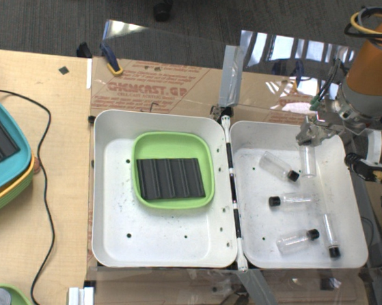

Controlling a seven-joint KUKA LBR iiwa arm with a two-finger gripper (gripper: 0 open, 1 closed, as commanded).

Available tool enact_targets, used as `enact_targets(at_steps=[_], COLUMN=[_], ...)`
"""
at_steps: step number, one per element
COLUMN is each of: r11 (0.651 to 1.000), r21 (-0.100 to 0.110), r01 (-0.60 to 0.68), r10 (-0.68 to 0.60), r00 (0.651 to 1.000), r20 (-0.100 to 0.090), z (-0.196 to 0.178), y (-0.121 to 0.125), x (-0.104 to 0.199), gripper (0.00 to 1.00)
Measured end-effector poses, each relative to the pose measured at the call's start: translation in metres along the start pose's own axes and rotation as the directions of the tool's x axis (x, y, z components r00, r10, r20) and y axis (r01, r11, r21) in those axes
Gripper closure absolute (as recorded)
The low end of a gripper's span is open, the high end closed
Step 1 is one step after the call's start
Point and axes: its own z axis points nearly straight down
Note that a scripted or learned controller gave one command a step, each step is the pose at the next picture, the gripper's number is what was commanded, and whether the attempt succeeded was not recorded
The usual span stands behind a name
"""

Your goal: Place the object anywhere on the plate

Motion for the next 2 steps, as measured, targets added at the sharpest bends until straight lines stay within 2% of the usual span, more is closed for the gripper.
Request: enact_targets(at_steps=[1,2], r11=[1.0,0.989], r21=[0.0,0.0], r01=[0.0,-0.145], r10=[0.0,0.145], r00=[1.0,0.989], r20=[0.0,0.0], z=[0.0,-0.077], y=[0.0,-0.018], x=[0.0,-0.022], gripper=[0.0,0.0])
